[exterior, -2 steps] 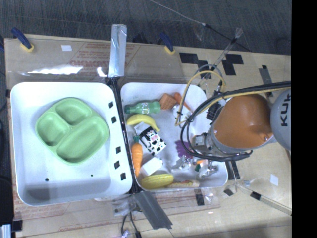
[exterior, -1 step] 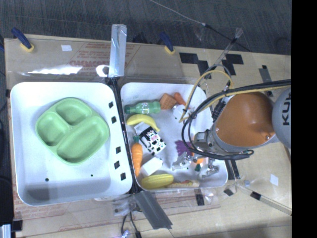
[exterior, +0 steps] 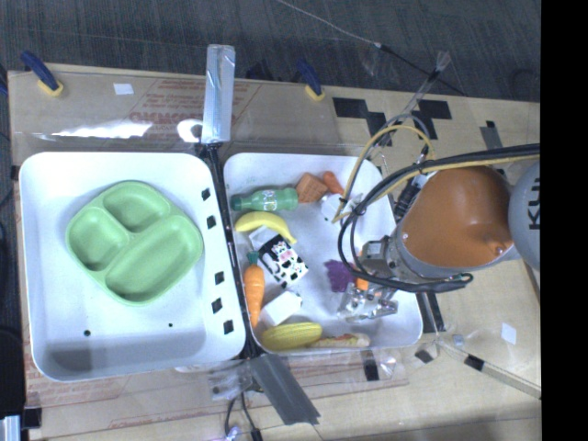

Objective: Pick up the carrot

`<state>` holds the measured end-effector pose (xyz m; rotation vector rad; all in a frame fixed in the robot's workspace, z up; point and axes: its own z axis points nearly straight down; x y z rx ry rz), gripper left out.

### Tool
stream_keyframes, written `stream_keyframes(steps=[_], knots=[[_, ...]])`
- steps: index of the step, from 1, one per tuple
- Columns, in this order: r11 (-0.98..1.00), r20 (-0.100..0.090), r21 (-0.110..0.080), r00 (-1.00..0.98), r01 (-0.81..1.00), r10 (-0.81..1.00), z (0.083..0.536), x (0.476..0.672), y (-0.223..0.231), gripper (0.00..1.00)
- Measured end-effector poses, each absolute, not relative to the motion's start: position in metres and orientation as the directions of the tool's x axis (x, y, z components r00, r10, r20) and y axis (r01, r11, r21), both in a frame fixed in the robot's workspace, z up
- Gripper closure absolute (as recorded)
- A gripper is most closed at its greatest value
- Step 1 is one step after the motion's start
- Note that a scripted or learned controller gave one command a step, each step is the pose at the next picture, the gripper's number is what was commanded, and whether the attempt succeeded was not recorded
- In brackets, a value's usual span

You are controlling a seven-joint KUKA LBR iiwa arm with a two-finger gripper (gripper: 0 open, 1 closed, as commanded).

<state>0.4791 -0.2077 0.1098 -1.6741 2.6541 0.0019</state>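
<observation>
The carrot [exterior: 254, 288] is orange and lies lengthwise near the left wall of the right bin [exterior: 404, 331], with its tip pointing toward the front. My gripper [exterior: 369, 305] hangs low over the front right part of the same bin, well to the right of the carrot and apart from it. A small orange bit shows just under the wrist at the gripper's top. The orange band [exterior: 457, 217] of the arm sits above and covers the bin's right side.
Around the carrot lie a black-and-white patterned box [exterior: 284, 260], a banana [exterior: 262, 223], a green bottle [exterior: 266, 199], a white block [exterior: 280, 309] and a yellow item [exterior: 292, 335]. A purple item [exterior: 338, 272] lies beside the gripper. The left bin [exterior: 46, 338] holds a green divided plate [exterior: 136, 239].
</observation>
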Motion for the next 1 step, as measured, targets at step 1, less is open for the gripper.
stream_keyframes(steps=[1], knots=[[0.424,-0.005,-0.002,-0.424,-0.906,-0.906,0.1195,0.481,-0.2052,1.0]])
